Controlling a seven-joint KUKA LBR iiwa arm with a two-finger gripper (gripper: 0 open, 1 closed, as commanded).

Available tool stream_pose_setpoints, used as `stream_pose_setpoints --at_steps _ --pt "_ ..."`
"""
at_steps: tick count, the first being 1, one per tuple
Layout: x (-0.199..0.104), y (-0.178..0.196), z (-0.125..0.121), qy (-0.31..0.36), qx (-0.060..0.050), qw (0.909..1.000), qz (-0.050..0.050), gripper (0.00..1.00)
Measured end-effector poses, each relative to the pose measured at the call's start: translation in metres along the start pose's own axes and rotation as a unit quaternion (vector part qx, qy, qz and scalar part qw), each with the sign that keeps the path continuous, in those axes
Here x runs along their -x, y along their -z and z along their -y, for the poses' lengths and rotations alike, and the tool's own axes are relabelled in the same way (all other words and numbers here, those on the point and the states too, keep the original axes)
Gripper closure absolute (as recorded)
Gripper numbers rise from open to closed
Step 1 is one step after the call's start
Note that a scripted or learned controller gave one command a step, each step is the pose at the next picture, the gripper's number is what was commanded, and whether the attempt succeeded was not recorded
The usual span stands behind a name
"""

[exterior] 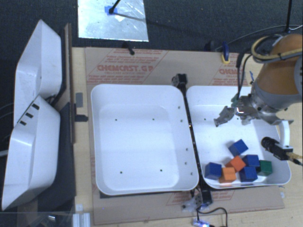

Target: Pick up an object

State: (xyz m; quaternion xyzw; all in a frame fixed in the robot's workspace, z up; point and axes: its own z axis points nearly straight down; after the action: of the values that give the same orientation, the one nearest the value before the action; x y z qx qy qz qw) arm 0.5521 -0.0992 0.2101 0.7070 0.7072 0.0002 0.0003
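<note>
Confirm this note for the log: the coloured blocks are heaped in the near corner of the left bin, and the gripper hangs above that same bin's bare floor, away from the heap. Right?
Not quite. The camera view shows the blocks heaped in the near corner of the right bin, not the left bin. The rest holds: the gripper hangs above that same bin's bare floor, away from the heap.

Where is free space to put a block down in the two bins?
The left bin offers bare floor from wall to wall. In the right bin, the strip along the divider is free. Its near right corner is crowded with blocks, and the hand hangs mid-bin.
</note>
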Motion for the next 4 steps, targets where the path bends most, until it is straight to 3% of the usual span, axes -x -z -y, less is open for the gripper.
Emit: stream_pose_setpoints --at_steps 1,2,3,4 --pt "0.071 -0.097 0.033 -0.003 -0.004 1.0000 0.000 0.00" --pt "0.068 -0.083 0.030 0.000 0.000 1.0000 0.000 1.00" --pt "0.068 -0.083 0.030 0.000 0.000 1.0000 0.000 0.00" --pt "0.043 -0.123 0.014 0.001 0.001 1.0000 0.000 0.00"
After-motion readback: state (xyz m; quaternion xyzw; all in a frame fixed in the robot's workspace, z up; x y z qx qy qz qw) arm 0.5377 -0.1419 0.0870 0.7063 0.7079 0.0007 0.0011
